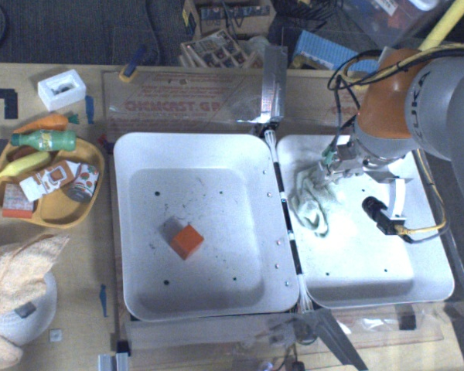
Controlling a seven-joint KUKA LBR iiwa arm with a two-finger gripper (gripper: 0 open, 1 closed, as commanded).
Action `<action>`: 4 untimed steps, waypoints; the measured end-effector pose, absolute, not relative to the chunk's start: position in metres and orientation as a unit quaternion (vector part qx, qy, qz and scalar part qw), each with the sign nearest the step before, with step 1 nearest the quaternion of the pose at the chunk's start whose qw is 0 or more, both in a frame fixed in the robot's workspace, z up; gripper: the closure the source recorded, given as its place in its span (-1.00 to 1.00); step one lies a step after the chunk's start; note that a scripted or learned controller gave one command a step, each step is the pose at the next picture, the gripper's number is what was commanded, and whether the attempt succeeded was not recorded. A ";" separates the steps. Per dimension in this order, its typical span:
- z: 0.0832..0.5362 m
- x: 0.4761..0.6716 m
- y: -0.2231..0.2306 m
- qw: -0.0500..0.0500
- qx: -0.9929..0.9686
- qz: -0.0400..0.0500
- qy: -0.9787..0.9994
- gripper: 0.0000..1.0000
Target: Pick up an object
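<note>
An orange block lies in the left bin, left of its centre, with a small grey piece against its upper left side. A crumpled pale green cloth lies in the right bin near its left wall. My gripper hangs low over the upper right part of the cloth, right at the fabric. The wrist hides the fingertips, and whether they grip the cloth is unclear.
A yellow bowl of toy food stands left of the bins, with a white box behind it and a beige cloth in front. A clear plastic sheet lies behind the left bin.
</note>
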State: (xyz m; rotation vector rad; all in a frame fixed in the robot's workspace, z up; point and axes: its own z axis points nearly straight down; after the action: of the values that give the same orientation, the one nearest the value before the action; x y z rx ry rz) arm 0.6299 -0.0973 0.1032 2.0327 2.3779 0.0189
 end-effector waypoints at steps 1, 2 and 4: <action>0.186 0.665 -0.049 0.002 0.568 0.001 0.823 1.00; 0.251 0.668 -0.077 0.002 0.640 0.001 0.768 1.00; 0.263 0.669 -0.075 0.006 0.639 0.002 0.769 1.00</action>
State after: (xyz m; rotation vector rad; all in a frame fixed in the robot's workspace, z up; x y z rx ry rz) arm 0.6689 -0.0754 0.2628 2.0004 2.4080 0.0048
